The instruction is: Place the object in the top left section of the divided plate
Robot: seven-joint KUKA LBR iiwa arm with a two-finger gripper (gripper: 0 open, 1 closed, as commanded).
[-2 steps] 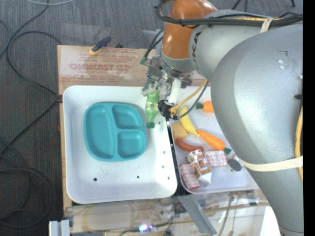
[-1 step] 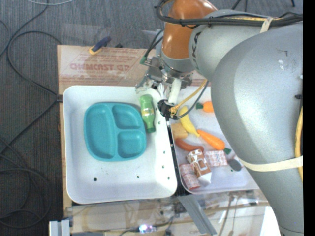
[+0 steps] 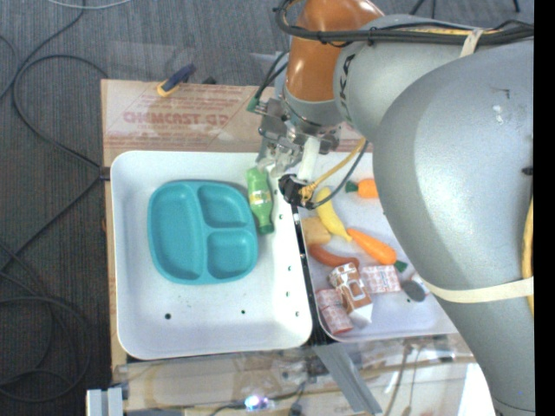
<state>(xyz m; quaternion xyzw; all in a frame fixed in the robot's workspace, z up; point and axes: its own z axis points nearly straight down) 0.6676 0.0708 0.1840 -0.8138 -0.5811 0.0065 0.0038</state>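
Green bottle (image 3: 259, 199) is seen in the left bin (image 3: 130, 319), just right of the plate (image 3: 203, 231), long axis approx. vertical in view. Hand (image 3: 284, 165) is above-right, at its top end; grip state can't be told. Target section lies left of bottle.

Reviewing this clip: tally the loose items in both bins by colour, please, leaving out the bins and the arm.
Teal: 1, the divided plate
Green: 1, the bottle
Yellow: 1, the banana
Orange: 2, the carrot and an orange piece
Red-brown: 1, the sausage
Red and white: 3, the packets
Total: 9
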